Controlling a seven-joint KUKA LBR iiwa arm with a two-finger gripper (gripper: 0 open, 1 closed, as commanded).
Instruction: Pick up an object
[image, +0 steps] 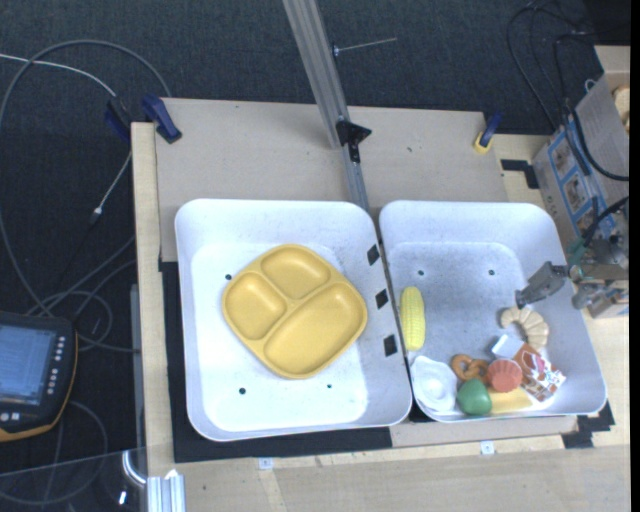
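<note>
The right bin (470, 235) holds toy food. A yellow corn cob (411, 316) lies by its left wall. Crowded in its near right corner are a beige pastry (527, 322), a brown pretzel (466, 367), a red tomato (504, 376), a green fruit (474, 398), a yellow piece (510, 402), a red-and-white packet (544, 380) and a white cup (433, 383). My gripper (545, 283) hangs over the bin's right side, just above and slightly right of the pastry, with nothing seen in its hold.
The left bin (200, 300) carries a yellow divided plate (294, 310). A metal pole (325, 75) rises at the back between the bins. Cables and a tablet (30, 370) lie off the bench to the left. Boxes (585, 150) stand at the right.
</note>
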